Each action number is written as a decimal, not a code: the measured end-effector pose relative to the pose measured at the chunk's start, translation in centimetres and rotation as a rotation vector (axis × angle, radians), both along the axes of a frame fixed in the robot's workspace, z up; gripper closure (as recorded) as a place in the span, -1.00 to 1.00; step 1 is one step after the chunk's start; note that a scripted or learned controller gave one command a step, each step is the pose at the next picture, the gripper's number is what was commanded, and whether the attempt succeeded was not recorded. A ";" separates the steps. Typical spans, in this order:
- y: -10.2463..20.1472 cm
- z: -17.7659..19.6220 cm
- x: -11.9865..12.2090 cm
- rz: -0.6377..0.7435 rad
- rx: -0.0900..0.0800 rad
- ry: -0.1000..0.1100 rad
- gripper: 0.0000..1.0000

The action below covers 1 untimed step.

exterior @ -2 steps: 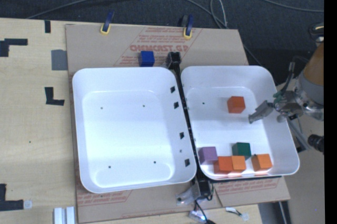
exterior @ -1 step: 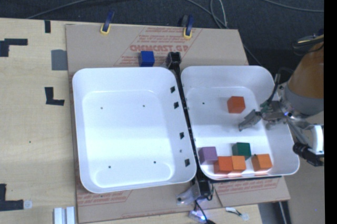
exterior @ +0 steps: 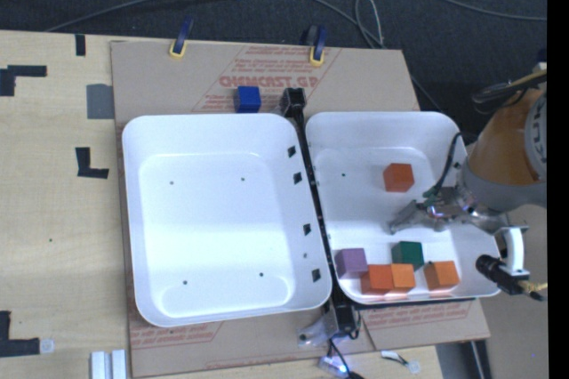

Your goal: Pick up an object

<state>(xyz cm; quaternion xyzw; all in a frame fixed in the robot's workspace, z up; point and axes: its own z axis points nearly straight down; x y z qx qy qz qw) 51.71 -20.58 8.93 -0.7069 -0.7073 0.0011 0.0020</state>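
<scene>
Nearest the camera, along the lower edge of the right bin, four blocks sat in a loose row: a purple cube at the left, then an orange block touching a second orange block, and a third orange block toward the lower right corner. A dark green cube stood just behind the middle of that row, touching or nearly touching the blocks in front of it.

Farther up in the same bin, the gripper hung low over the bin floor at centre right of the frame, just above the green cube, its grey fingers splayed apart with nothing between them. Beyond it, a lone orange cube rested well apart from the row. That made four orange pieces, one purple and one green in the right bin, six in all.

The left bin lay beside it, the two rims touching along the middle of the frame.

Farthest off, a blue cube sat outside both bins on the cardboard sheet, just above the left bin's upper rim.
</scene>
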 end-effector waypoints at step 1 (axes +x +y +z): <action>0.0 1.3 0.1 0.000 -0.001 -0.004 1.00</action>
